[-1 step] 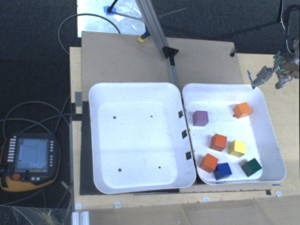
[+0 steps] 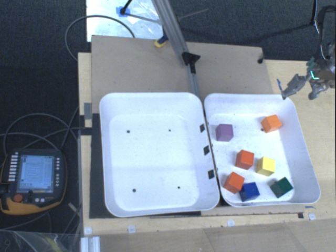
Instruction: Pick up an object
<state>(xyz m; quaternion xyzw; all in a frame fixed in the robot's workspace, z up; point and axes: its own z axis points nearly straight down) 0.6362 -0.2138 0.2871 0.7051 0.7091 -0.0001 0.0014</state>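
On the bench: two shallow white bins side by side, edges touching in the middle.
Left bin: white floor with a few small dark dots.
Right bin: home of seven little blocks, all lying flat on the white floor.
Purple block: near the top left of the right bin, alone, a soft purple cube.
Top orange block: near the top right, turned a bit, well apart from the rest.
Middle orange block: close to the center, just beside the yellow one.
Yellow block: bright, small, to the right of the middle orange one.
Low orange block: near the front left, touching or almost touching the blue one; hard to tell which.
Blue block: dark blue, by the front edge.
Green block: dark green, near the front right corner, apart from the blue one.
Gripper: grey, at the right side of the view, just past the far right corner of the right bin, spread wide with no block in it, well apart from every block.
Metal pole: long and grey, slanting down from the top toward the gap between the bins.
Control pad: off to the left on the dark floor, with a lit screen and a cable.
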